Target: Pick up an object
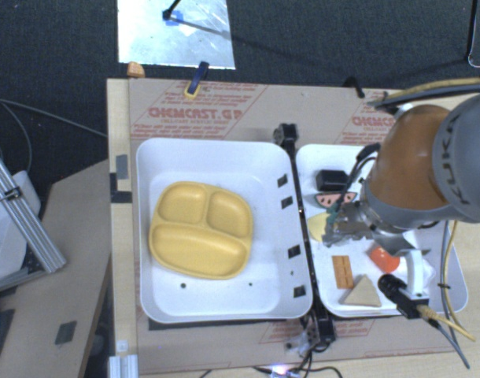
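Observation:
My gripper (340,228) hangs low over the left part of the right bin (459,290), under the grey and orange wrist. It is right beside a pale yellow round piece (316,227), partly hidden by the gripper. A watermelon slice toy (328,201) lies just behind it and a black block (331,180) further back. A red-orange piece (382,256) peeks out to the gripper's right. In front lie a brown rectangular bar (341,272) and a tan wedge (362,292).
The left bin (169,298) holds a yellow divided plate (201,228). A black divider with clips (297,211) runs between the bins. The arm covers the back right of the right bin. A foil sheet (177,22) lies beyond the bench.

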Robot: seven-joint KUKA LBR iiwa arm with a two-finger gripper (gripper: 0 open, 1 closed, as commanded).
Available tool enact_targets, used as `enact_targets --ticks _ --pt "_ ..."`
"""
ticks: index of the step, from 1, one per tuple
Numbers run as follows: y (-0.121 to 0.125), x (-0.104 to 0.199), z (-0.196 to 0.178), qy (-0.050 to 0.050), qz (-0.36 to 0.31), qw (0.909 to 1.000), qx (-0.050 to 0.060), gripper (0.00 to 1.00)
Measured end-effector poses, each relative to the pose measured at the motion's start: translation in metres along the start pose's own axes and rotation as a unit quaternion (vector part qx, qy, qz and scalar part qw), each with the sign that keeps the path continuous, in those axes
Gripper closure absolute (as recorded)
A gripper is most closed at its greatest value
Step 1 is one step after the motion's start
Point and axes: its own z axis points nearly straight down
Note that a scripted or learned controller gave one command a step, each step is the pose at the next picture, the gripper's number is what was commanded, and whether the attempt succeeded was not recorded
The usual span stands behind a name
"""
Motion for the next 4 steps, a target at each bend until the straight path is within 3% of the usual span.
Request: enact_targets --ticks 1,2,3,4 --pt "0.001 0.046 -0.069 0.001 0.0 1.0 -0.001 1.0" --pt "-0.001 0.082 -0.026 0.0 0.002 1.0 0.005 1.0" --pt "-0.003 0.136 0.054 0.0 0.001 1.0 0.008 1.0" --pt "0.0 0.204 0.105 0.0 0.002 1.0 0.002 1.0"
